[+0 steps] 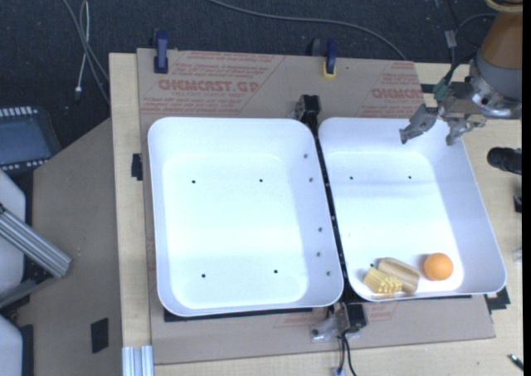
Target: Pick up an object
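— Looking down on the bench (133, 200), what do you see?

— I see two white bins side by side. The left bin (241, 217) and the right bin (406, 200) touch along their inner edges. The arm (502, 51) enters from the right, and I read its gripper (431, 127) as hanging over the far right corner of the right bin.

— State of the fingers?

— I see them spread apart, one finger (412, 129) toward the bin's middle, the other toward its right rim, with nothing between them.

— Where are the objects?

— I find them at the near end of the right bin, well apart from the gripper. An orange ball (438, 266) sits near the right rim. Just left of it lies a tan roll (400, 270), and a yellow corn piece (383, 283) touches the roll's near side.
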`<state>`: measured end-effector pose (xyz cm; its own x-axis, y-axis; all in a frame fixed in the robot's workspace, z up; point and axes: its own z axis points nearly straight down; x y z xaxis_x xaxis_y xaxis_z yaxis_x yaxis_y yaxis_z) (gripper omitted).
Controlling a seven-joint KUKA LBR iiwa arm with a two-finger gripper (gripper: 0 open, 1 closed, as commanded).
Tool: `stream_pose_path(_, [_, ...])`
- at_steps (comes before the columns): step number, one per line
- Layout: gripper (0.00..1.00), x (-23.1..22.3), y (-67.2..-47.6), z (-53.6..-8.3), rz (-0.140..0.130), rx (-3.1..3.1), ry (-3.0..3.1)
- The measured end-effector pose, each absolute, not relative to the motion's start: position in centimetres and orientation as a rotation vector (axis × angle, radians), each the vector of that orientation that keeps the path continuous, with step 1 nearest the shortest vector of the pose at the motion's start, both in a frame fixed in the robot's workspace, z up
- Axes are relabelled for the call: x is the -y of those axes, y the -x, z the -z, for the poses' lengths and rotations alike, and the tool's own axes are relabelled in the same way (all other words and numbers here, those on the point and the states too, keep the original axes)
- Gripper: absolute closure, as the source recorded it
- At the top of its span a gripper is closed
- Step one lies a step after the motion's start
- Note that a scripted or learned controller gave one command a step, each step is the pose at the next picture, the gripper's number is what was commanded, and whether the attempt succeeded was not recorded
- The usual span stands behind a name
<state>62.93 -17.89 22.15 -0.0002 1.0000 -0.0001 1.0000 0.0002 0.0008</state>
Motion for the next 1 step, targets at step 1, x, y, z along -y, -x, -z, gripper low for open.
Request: stream_pose_path(1, [0.0, 19.02, -57.41, -12.76, 0.007, -2.224, -2.229])
